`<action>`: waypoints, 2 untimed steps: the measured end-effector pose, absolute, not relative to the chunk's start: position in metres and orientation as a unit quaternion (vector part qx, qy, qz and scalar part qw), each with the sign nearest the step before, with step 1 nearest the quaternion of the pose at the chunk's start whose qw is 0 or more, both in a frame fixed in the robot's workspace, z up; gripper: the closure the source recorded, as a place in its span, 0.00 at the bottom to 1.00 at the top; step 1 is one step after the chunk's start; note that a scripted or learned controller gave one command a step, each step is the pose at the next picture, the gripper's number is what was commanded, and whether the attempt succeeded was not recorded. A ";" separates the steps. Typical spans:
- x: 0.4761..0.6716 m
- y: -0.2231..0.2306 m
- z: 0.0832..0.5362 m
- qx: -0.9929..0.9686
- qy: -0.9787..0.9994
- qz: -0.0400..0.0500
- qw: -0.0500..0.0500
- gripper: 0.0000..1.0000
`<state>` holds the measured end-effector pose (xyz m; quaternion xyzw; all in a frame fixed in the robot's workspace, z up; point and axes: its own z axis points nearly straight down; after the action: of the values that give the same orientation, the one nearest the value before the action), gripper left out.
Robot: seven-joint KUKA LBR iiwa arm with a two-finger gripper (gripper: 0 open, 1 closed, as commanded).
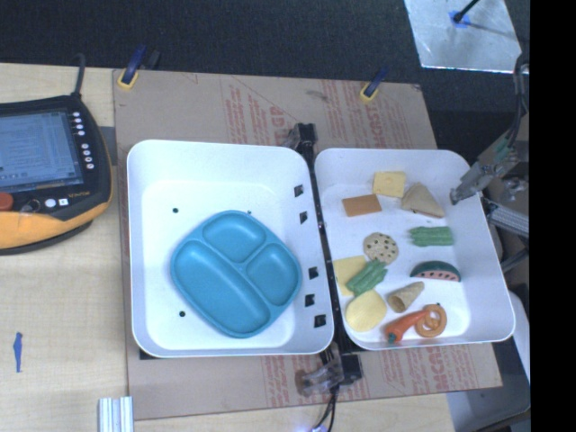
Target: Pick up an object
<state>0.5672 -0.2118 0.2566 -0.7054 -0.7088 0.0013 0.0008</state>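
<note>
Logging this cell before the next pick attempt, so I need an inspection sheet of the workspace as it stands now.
Surface: cardboard sheet on a wooden bench, clipped at the far edge, bearing two white bins.
Job's things: right bin holds toy foods, among them a cookie, a watermelon slice, a carrot and a yellow cheese square.
Clutter: left bin holds a blue divided plate.
Grippers: gripper at the right bin's far right rim, nothing seen between its fingers.
Cables: a cable at the near edge between the bins.
Surroundings: teach pendant at left; dark floor beyond.
</note>
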 end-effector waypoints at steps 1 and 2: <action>0.623 -0.210 0.141 -0.703 -0.711 0.002 0.003 0.00; 0.563 -0.185 0.096 -0.706 -0.708 0.001 -0.005 0.00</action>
<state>0.5629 -0.1853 0.0955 -0.7060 -0.7082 0.0007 -0.0048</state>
